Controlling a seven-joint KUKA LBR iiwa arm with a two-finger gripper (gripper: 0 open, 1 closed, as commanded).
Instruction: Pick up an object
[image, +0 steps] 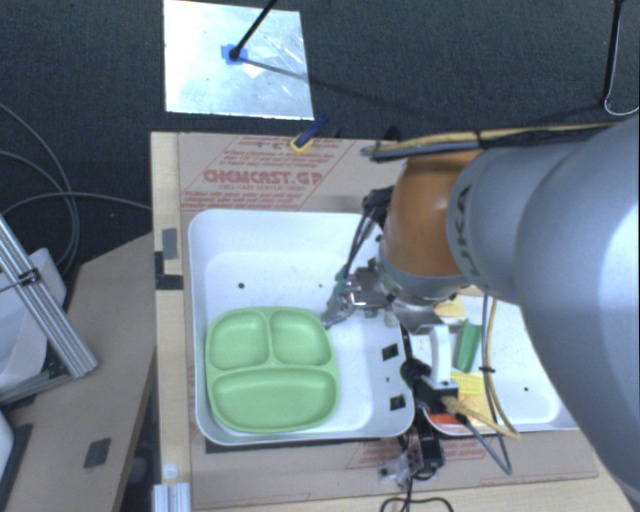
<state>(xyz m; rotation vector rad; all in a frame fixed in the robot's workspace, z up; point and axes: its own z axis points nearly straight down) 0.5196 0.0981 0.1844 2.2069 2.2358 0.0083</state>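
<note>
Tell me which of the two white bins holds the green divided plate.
The left bin. The green divided plate lies in its near left corner, while the right bin, largely hidden by the arm, holds a green and a yellow item.

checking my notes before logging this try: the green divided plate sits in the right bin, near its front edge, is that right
Not quite. The camera view shows the green divided plate in the left bin, not the right one. The rest holds: it lies near that bin's front edge. The right bin holds other small items, largely hidden by the arm.
</note>
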